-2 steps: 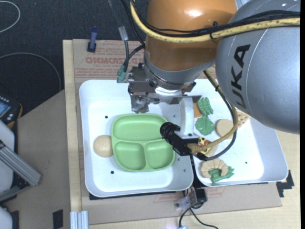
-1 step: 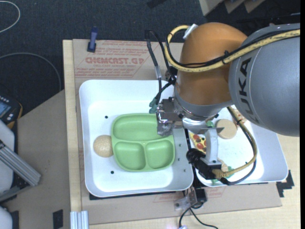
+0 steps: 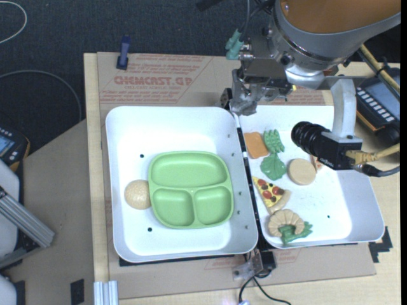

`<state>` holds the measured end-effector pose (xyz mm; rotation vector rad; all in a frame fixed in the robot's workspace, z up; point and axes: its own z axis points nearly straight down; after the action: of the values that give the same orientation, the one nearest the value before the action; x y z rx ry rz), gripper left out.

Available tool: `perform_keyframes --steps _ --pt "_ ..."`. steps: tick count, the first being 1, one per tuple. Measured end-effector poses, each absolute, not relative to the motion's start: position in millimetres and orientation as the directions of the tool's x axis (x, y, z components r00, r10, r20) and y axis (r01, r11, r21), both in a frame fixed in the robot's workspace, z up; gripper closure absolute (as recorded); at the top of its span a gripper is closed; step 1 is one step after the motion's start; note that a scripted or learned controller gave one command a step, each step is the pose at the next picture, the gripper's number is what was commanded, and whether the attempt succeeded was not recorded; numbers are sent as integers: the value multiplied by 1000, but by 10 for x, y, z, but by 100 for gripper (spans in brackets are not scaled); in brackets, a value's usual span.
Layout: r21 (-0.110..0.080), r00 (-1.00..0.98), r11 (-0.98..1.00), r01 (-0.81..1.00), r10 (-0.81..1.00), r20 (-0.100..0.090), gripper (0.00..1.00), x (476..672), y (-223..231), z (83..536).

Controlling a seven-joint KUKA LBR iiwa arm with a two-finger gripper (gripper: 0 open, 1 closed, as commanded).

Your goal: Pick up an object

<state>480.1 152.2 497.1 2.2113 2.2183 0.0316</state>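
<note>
Arm cut off at top edge — right bin's far corner hidden.

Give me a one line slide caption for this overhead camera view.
KUKA arm's gripper poised at the bins' far edge; green divided tray in the left bin, toy pizza slice among play food in the right bin.

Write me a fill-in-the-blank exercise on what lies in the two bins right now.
1. The green divided tray lies in the ____ bin.
2. The pizza slice lies in the ____ bin.
3. The tan round bun rests against the tray's ____ side.
4. The tray has ____ compartments.

Missing words: left; right; left; three
</note>
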Motion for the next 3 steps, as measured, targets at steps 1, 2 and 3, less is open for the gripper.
perform_keyframes --steps 1,2,3 --pt "-11 -4 4 1000 1000 -3 100 4780 1940 3814" --pt "-13 8 -8 1000 1000 -5 100 4779 1298 2761" --pt "18 -5 5 1000 1000 7 100 4804 1614 4261"
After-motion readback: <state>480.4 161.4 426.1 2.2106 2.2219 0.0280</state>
